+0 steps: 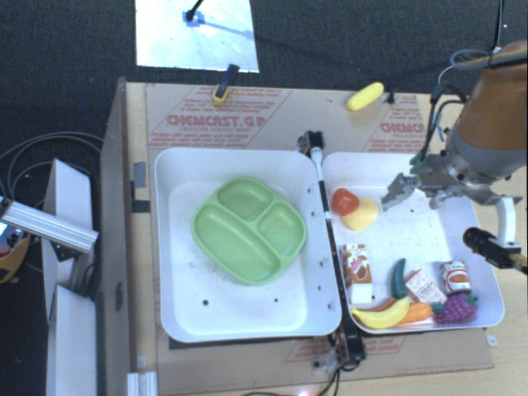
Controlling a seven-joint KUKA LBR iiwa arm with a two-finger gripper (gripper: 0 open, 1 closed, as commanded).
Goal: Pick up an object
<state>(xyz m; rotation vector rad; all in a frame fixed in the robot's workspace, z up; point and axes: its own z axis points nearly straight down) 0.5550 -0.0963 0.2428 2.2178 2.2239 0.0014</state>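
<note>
1. On the board (247, 118) under the two bins, red print is reading "CHEMCAST GP" — it is showing once by the left bin's far edge and again, partly cut off, near the right bin's far corner.
2. In the right bin (487, 291), a small carton (356, 272) and a can (455, 276) are carrying red labels, but their writing is too small to read.
3. Above the right bin, the gripper (403, 190) is hanging from the grey and orange arm (493, 122); its metal fingers are pointing left toward the tomato (345, 200) and the yellow fruit (361, 215), apart from both.
4. Nothing is sitting between the fingers; how wide they are standing I cannot tell.
5. Along the bin's near side, a banana (384, 314), a carrot (417, 312), grapes (458, 308), a green pod (399, 277) and a small packet (424, 287) are lying close together.
6. In the left bin (177, 221), a green tray (249, 230) is resting tilted — three compartments facing up.
7. Beyond the bins, a yellow piece (365, 96) is lying on the board.
</note>
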